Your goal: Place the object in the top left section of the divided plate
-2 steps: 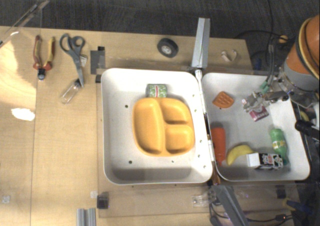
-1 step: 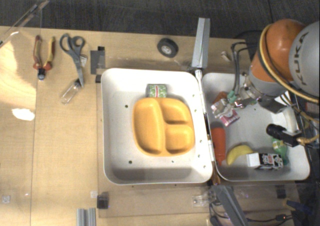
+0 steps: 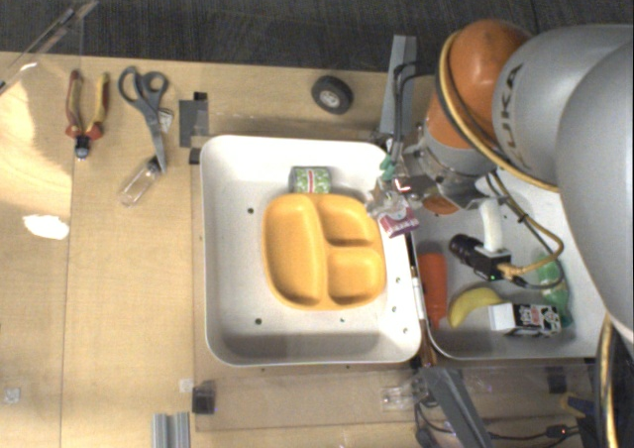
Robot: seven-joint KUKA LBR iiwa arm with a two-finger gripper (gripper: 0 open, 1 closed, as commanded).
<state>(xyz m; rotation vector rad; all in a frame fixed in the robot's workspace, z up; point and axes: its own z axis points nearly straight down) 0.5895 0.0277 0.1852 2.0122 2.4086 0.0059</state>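
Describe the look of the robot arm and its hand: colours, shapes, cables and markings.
The arm is bulky and rounded, light grey, with dark KUKA lettering on its casing. An orange band rings the segment above the wrist, edged by a thin yellowish line. The hand is a small metallic assembly with grey parts and a little red detail. Dark cables run beside it.

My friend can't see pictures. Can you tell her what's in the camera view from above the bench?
A grey robot arm reaches in from the right, its pincer over the right rim of a white bin holding a yellow divided plate and a small green packet. The second bin holds a banana and a carrot.
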